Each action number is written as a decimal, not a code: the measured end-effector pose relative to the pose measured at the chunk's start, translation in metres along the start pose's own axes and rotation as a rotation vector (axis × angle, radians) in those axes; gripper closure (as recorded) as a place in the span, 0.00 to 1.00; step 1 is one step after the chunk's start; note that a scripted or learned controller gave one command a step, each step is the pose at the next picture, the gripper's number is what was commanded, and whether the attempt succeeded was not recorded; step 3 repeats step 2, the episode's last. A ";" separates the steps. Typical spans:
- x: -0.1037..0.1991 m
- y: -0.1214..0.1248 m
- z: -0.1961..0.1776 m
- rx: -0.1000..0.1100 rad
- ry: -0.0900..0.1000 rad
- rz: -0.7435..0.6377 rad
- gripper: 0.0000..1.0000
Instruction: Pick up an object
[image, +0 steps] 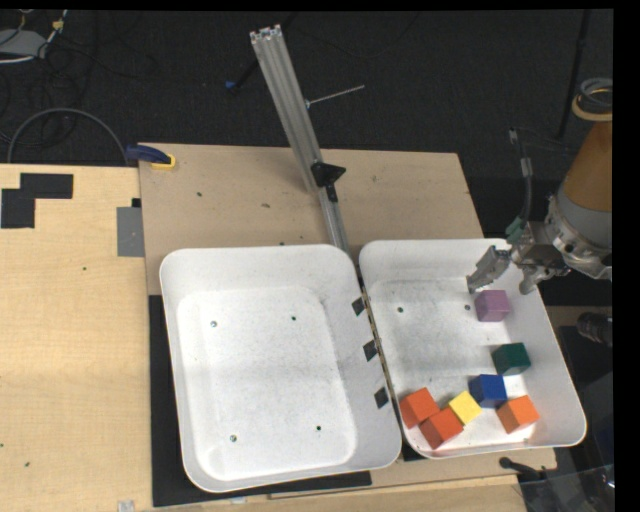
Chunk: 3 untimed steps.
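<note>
My gripper hovers fingers spread, nothing between them, just above purple cube in right bin. Green cube, blue cube, orange cube cluster at 6 o'clock.

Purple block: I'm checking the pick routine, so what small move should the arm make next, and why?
Probably lower straight down. The gripper sits just above and beside the purple block, which lies apart from the other blocks in the right bin, so a short descent should bracket it.

Arm: rounded orange band above a grey wrist collar. Gripper: grey metal, two thin fingers, with a slim dark cable rising behind the wrist.
</note>
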<state>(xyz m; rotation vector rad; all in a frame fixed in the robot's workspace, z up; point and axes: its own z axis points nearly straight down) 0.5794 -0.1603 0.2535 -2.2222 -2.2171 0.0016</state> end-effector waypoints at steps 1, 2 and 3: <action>0.000 0.000 0.000 0.000 0.000 0.001 0.00; 0.041 0.052 0.145 0.007 0.002 -0.005 0.00; 0.041 0.052 0.145 0.007 0.002 -0.005 0.00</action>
